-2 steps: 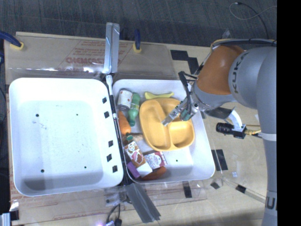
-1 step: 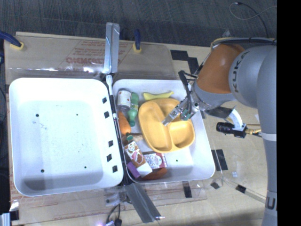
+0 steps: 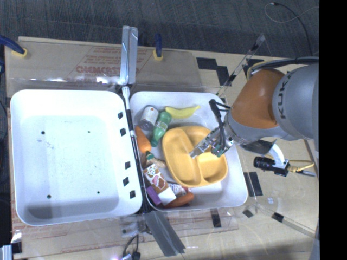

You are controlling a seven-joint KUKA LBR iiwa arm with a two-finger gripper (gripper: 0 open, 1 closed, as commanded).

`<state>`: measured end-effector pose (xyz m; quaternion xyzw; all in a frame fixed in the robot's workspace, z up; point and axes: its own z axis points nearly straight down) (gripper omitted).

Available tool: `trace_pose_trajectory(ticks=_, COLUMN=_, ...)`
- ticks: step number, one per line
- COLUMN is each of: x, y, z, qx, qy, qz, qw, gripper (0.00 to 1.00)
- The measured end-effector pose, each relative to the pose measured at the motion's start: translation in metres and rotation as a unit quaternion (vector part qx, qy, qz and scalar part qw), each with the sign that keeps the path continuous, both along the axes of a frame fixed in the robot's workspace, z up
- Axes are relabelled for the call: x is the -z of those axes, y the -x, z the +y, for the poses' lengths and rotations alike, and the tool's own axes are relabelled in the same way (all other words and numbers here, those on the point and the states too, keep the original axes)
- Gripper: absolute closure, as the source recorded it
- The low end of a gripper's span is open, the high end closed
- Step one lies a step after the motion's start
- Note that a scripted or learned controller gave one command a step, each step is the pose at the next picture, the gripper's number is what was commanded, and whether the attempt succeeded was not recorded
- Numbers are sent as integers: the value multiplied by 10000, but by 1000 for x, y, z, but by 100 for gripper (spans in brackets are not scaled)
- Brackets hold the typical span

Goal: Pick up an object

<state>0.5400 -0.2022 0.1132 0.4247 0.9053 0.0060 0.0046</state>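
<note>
Camera view notes, left to right, places given relative to yellow bowl [image 3: 192, 157]. Left bin [image 3: 65, 207] seen well left of bowl. Carrot [image 3: 143, 141] and green bottle [image 3: 161, 128] lie just left of bowl; banana [image 3: 182, 111] just above it. Bowl sits in right bin [image 3: 237, 191], long axis running upper-left to lower-right. Gripper [image 3: 207, 148] hangs over bowl's right rim, bowl body lying left of and below it. Nothing is seen held; finger opening cannot be told.

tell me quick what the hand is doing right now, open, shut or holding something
Hand: over the yellow bowl in the right bin; open or shut cannot be told.
</note>
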Motion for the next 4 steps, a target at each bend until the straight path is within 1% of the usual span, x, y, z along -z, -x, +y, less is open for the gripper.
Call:
trace_pose_trajectory(ticks=1, x=-73, y=-18, z=27, qx=-378, qy=35, qz=80, qw=9992, gripper=100)
trace_pose_trajectory(ticks=2, x=-102, y=-72, z=17, qx=-941, qy=42, qz=72, qw=9955, gripper=100)
trace_pose_trajectory(ticks=3, x=-102, y=-72, z=16, qx=-940, qy=43, qz=72, qw=9955, gripper=0)
trace_pose_trajectory(ticks=4, x=23, y=-82, z=12, qx=-1146, qy=42, qz=70, qw=9934, gripper=0)
